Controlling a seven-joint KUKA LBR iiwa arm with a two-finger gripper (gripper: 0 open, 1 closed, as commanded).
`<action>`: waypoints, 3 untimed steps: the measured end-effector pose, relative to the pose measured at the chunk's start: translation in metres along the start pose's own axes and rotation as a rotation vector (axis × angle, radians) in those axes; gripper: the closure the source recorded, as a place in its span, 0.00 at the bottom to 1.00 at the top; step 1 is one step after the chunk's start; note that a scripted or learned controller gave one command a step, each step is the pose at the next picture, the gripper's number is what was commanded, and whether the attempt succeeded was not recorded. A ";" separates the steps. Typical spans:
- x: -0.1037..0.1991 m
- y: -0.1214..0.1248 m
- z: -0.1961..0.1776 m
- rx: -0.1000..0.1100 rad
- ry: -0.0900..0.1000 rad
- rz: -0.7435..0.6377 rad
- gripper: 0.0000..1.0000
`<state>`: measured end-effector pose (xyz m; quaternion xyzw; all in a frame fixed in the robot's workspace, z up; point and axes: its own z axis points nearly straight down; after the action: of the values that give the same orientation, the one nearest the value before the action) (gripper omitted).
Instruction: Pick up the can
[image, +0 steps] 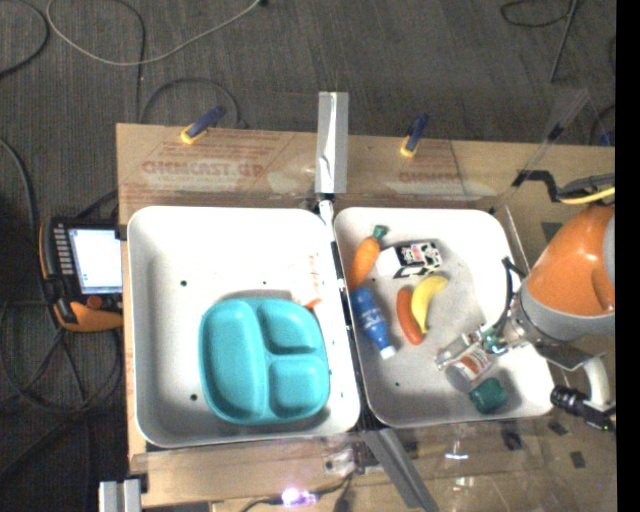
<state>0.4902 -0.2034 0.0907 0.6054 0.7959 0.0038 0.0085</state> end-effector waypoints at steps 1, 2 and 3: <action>0.000 0.002 -0.010 -0.003 -0.001 0.000 1.00; -0.019 -0.008 -0.061 0.012 0.007 -0.220 1.00; -0.036 0.062 -0.158 0.013 0.010 -0.485 1.00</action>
<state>0.5561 -0.2206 0.2501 0.3965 0.9181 -0.0006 0.0013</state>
